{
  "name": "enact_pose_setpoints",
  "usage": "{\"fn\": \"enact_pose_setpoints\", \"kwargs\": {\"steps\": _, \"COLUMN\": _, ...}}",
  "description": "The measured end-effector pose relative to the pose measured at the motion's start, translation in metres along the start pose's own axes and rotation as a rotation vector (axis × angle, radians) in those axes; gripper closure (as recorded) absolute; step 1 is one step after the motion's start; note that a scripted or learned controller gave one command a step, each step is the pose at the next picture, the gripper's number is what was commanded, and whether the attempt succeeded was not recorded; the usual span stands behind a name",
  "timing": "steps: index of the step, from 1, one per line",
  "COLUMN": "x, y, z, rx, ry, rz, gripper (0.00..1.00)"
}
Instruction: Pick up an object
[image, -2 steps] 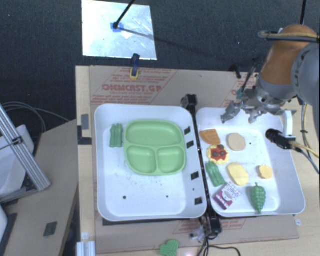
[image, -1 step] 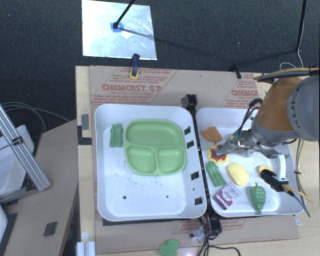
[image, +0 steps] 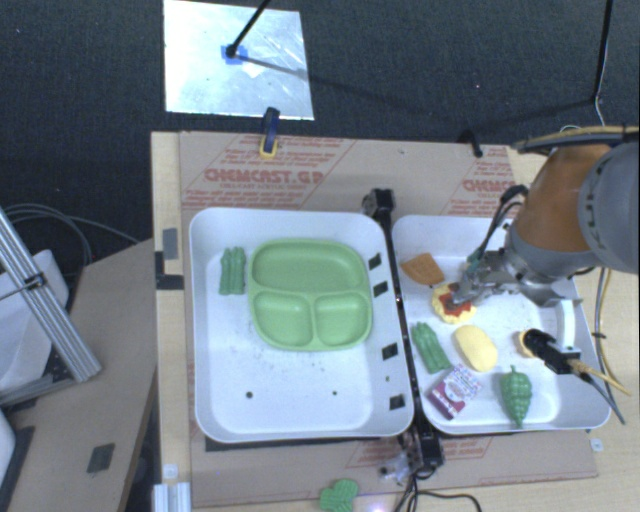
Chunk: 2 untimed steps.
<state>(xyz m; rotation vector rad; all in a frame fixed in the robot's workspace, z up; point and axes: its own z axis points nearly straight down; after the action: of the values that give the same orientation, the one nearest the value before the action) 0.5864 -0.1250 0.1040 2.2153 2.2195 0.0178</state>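
In the right bin (image: 575, 405), my gripper (image: 463, 291) is low over a small yellow and red toy (image: 450, 307) and touches or nearly touches its upper right side. Close by lie an orange wedge (image: 423, 268), a green pod (image: 430, 347), a yellow lemon-like piece (image: 476, 348), a red and white packet (image: 455, 390) and a dark green leafy piece (image: 515, 393). The arm comes in from the right above the bin's far right part.
The left bin (image: 215, 400) holds a pale green divided plate (image: 310, 295) and a green pod (image: 232, 270) near its left wall. A ridge with black clips (image: 393, 320) separates the two bins. A green toy (image: 340, 493) lies outside, below the bins.
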Motion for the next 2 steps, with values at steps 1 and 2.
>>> {"fn": "enact_pose_setpoints", "kwargs": {"steps": 1, "x": 0.102, "y": -0.016, "z": -0.085, "rx": 0.007, "ry": -0.002, "rz": -0.009, "gripper": 1.00}}
{"fn": "enact_pose_setpoints", "kwargs": {"steps": 2, "x": 0.175, "y": 0.022, "z": -0.094, "rx": 0.005, "ry": -0.002, "rz": -0.009, "gripper": 1.00}}
